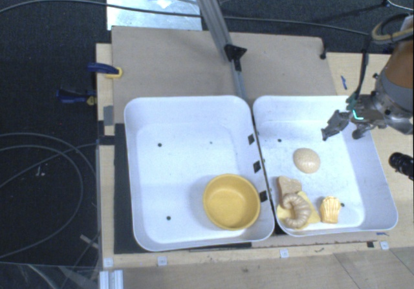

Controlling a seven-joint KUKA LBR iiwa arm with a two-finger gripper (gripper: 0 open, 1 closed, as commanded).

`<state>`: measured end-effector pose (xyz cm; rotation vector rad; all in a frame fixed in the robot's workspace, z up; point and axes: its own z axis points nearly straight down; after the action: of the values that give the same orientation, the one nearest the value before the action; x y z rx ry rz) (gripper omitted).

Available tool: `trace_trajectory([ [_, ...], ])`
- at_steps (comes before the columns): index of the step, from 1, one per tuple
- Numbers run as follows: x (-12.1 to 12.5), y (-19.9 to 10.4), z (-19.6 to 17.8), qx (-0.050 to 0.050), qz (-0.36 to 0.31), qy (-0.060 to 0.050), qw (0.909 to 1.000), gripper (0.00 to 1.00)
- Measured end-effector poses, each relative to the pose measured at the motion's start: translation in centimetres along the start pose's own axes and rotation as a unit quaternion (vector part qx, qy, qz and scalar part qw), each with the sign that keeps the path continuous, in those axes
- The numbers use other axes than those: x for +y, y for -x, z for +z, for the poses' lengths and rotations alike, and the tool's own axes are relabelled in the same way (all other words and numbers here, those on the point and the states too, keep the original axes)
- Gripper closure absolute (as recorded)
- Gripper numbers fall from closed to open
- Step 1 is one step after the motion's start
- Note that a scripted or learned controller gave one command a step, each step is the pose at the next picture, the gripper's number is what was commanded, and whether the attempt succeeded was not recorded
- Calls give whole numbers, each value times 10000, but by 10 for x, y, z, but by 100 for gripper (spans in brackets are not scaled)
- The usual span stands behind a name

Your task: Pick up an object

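Observation:
My gripper (pixel 345 129) hangs over the upper right part of the right bin (pixel 369 171), open, with nothing between its dark fingers (pixel 332 127). Below and left of it lies a pale round bun-like object (pixel 306 160). Nearer the front of that bin are a tan chunk (pixel 288 185), a curled beige croissant shape (pixel 297 211) and a small yellow ridged piece (pixel 330 209). A yellow bowl (pixel 231 201) sits upright at the front right of the left bin (pixel 162 126).
The two bins meet at a ridge with black clips (pixel 256 166). A grey pole (pixel 213 10) slants across the bench behind the bins. Blue clamps (pixel 97 69) grip the bench's left edge, and cables lie on the dark floor.

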<state>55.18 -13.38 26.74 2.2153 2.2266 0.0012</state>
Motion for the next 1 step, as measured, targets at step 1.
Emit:
trace_trajectory([
  [1, 0, 0, 0, -1, -1, 4, 10000, 0],
])
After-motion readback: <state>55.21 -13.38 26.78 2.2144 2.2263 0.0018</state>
